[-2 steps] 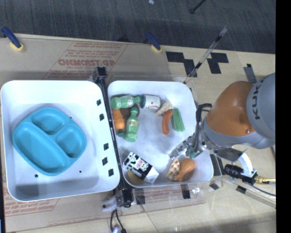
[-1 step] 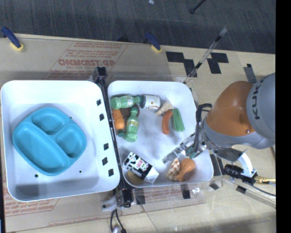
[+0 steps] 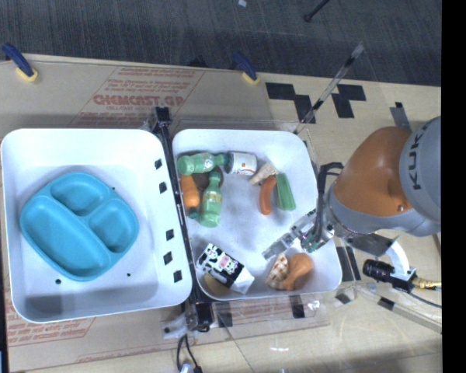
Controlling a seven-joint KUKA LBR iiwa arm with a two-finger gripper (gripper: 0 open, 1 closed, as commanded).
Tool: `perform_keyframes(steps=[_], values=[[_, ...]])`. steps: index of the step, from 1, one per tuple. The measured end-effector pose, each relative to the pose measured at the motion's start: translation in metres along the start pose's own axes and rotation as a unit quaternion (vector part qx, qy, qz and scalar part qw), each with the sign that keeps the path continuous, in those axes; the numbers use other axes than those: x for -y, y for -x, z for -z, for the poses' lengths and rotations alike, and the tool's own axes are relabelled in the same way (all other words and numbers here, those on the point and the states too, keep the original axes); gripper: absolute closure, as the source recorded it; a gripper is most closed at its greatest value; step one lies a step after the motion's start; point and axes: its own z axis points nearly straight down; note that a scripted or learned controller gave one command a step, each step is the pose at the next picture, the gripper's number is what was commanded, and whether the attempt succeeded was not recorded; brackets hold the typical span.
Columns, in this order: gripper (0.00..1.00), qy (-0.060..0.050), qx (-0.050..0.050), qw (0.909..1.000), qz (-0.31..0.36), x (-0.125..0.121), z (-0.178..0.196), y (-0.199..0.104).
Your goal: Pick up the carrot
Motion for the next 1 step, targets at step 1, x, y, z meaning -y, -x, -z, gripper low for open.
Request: perform_keyframes(steps=[1], values=[[0.0,-0.002,-0.002,0.9857,0.168,0.0004,-0.0355,-0.0003]])
